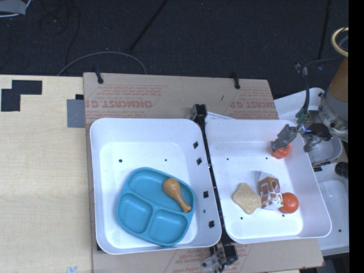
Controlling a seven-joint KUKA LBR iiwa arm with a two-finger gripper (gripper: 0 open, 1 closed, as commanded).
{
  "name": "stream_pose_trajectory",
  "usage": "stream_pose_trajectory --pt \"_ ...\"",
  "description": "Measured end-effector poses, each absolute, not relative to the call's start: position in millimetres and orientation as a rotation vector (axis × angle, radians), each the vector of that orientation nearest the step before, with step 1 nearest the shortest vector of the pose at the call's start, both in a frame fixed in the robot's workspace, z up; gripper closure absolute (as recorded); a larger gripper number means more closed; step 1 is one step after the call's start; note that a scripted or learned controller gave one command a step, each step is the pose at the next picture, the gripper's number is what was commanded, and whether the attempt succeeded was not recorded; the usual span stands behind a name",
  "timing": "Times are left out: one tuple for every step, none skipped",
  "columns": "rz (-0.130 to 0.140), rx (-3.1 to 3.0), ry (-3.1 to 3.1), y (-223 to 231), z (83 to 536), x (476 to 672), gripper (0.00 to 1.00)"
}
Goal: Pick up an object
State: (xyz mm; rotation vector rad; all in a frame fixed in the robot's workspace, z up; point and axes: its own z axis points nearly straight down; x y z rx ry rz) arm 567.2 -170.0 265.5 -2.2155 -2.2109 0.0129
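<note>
Gripper (297,139) reaches the right bin's (250,236) two o'clock corner.
Your jaws spread wide beside the small orange object (280,151); nothing is lifted yet.

High slanted look over both bins (102,152)

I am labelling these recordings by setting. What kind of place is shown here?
Probably a robotics lab bench for pick-up trials. Two white bins sit side by side on cardboard, holding toy food such as a drumstick on a blue tray. A robot gripper reaches in, and cables lie on the dark floor.
</note>
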Motion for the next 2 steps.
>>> stream_pose_trajectory --pt "0.001 -2.221 -2.221 -170 273 569.3 0.0" --pt "0.007 -2.218 -2.216 -178 219 562.5 0.0"
